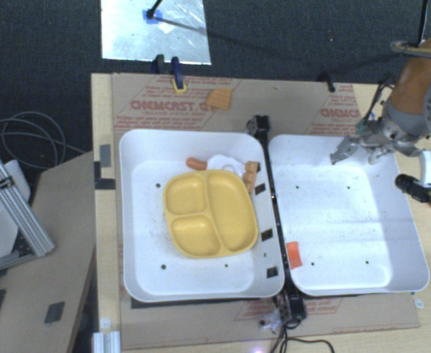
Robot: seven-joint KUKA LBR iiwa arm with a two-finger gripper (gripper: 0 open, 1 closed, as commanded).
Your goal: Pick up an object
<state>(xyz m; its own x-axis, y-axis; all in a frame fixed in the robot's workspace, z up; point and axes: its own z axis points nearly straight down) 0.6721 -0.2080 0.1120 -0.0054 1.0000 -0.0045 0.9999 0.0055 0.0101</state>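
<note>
A yellow divided plate (pixel 208 215) lies in the left bin (pixel 138 271). Behind it sit a small orange sausage-shaped piece (pixel 196 164), a white item (pixel 225 162) and a small brown block (pixel 251 172). A small orange piece (pixel 293 254) rests at the near left edge of the right bin (pixel 348 219). My gripper (pixel 354 157) hangs over the far right corner of the right bin, its fingers spread open with nothing between them. It is far from all the objects.
A black clamp (pixel 259 126) sits at the far end of the divider between the bins. A black-tipped part (pixel 415 188) sticks in at the right rim. A tan scrap (pixel 219 98) lies on the cardboard behind the left bin.
</note>
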